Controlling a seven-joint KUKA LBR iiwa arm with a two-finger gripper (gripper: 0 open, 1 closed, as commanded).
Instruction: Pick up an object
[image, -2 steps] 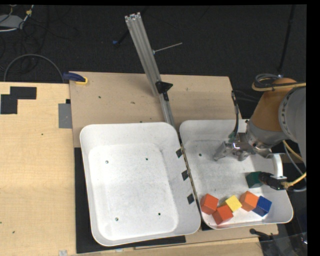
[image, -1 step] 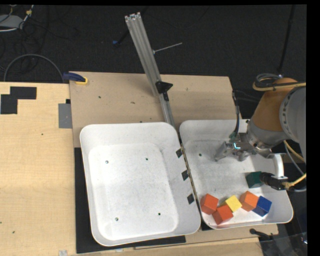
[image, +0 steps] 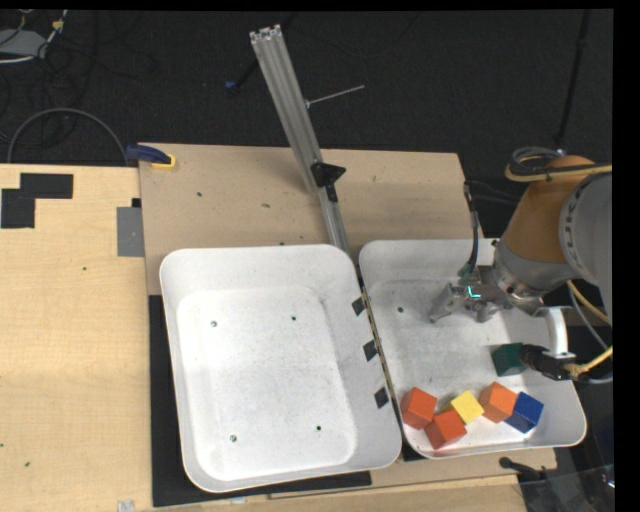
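Note:
My gripper (image: 464, 308) hangs low over the middle of the right bin (image: 415, 262), its fingers spread open with only bare bin floor between them. A dark green block (image: 508, 358) lies just to its lower right. Along the bin's near edge sit an orange block (image: 419, 405), a red block (image: 447, 428), a yellow block (image: 467, 407), another orange block (image: 498, 400) and a blue block (image: 525, 412), packed close together. None of them touches the gripper.
The left bin (image: 250, 258) lies beside the right one, joined by black clips (image: 369, 349). A slanted aluminium post (image: 296, 125) rises behind the bins. A blue and yellow clamp (image: 151, 155) sits at the board's far left corner.

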